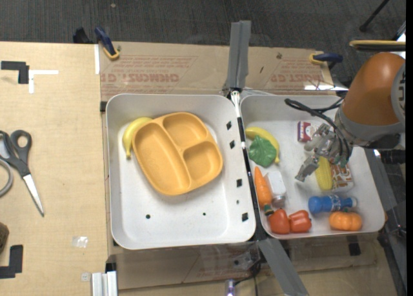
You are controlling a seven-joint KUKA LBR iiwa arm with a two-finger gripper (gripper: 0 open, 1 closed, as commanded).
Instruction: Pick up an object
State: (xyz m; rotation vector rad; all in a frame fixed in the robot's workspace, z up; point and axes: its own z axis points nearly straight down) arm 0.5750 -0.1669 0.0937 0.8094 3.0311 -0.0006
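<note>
My gripper [315, 167] hangs low over the middle of the right bin [373, 178], under the grey and orange arm [377, 98] that comes in from the right. A yellow object [324, 176] lies right beside it, partly covered by it. Around it sit a red-and-white packet [303, 131], a blue object [328, 204], an orange fruit [346, 221], a red pepper [289, 222], a carrot [262, 186], a white bottle [277, 185], a green vegetable [262, 151] and a banana [263, 136].
The left bin [129, 224] holds a yellow divided plate [175, 153] with a second banana [131, 133] at its left edge. Scissors [22, 166] lie on the wooden bench to the far left. Cardboard [161, 72] lies behind the bins.
</note>
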